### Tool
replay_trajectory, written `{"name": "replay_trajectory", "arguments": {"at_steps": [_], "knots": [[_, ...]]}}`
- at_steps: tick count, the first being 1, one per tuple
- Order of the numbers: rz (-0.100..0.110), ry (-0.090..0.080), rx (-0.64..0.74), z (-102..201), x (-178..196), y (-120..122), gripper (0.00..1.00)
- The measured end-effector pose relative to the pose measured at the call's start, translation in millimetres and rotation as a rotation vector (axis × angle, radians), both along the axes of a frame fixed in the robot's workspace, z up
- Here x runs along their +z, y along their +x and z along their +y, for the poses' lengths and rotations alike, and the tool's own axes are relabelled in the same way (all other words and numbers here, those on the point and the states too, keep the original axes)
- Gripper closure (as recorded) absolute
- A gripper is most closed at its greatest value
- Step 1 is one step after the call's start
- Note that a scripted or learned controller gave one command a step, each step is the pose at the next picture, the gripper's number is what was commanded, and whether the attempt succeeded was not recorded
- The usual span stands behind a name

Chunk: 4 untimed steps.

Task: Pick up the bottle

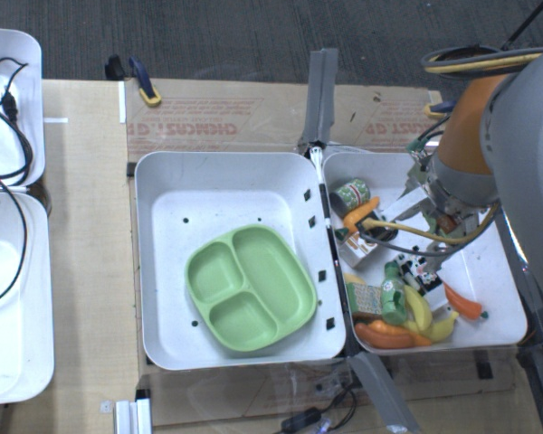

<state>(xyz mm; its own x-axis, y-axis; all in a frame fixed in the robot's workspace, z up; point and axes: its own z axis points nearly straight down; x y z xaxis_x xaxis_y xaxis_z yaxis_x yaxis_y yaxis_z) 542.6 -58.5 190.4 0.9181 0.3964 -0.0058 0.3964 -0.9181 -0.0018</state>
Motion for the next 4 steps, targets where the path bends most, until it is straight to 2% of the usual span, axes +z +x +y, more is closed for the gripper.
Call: {"name": "replay_trajectory", "arguments": {"at_steps": [1, 2, 3, 4], "knots": [[-0.029, -0.001, 0.058, -31, -74, 5, 0.00], [-0.024, -0.004, 0.055, -34, -65, 4, 1.00], [-0.023, -0.004, 0.054, -34, -66, 3, 0.00], [-0.019, -0.004, 0.054, -36, -58, 2, 1.00]]}}
